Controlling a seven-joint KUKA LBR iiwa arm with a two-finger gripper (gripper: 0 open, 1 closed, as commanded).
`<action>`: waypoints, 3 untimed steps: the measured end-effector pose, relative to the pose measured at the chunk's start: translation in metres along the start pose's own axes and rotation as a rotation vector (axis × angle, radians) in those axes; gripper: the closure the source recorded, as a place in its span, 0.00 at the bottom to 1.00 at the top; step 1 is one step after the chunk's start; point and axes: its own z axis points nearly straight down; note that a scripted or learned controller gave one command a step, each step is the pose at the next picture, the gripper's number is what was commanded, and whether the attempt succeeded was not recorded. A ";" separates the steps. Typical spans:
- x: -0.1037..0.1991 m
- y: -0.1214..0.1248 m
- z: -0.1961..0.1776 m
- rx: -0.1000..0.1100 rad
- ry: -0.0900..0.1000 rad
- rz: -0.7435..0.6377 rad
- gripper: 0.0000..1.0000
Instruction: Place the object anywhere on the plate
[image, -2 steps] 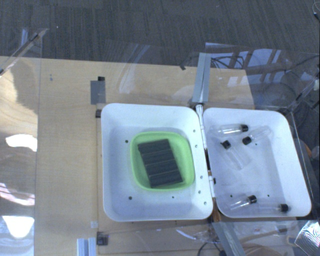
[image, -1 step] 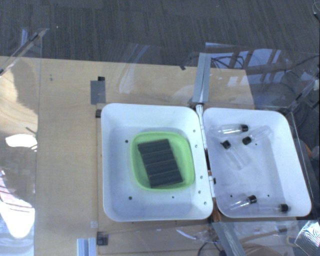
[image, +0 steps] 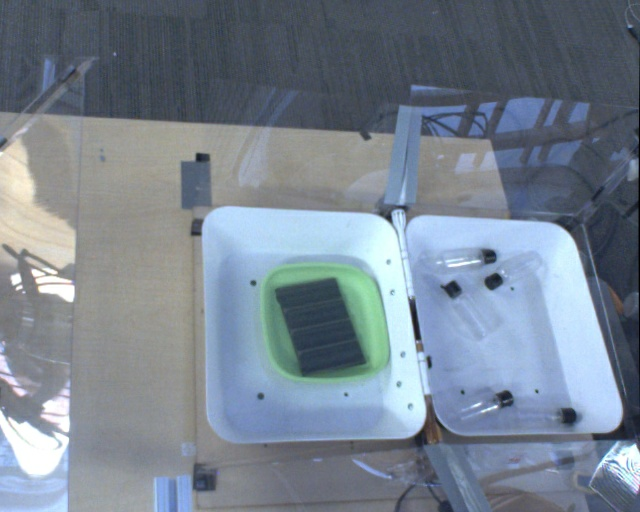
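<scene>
A square green plate (image: 372, 322) sits in the middle of the left white bin (image: 230, 300). A dark grey ribbed block (image: 319, 326) lies on the plate, turned slightly off square. In the right white bin (image: 590, 330) lie several clear plastic tubes with black caps: one near the back (image: 463, 260), two short ones (image: 497, 279) beside it, and two along the front (image: 485, 405).
A metal bracket (image: 404, 160) stands behind the seam between the bins. Clear plastic shields rise around the bench edges. A small grey block (image: 198, 182) sits on the wooden bench behind the left bin.
</scene>
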 end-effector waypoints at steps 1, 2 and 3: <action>0.000 0.000 0.000 0.000 0.000 0.000 0.00; 0.000 0.000 0.000 0.000 0.000 0.000 0.00; -0.059 -0.021 -0.001 -0.002 0.001 0.086 0.00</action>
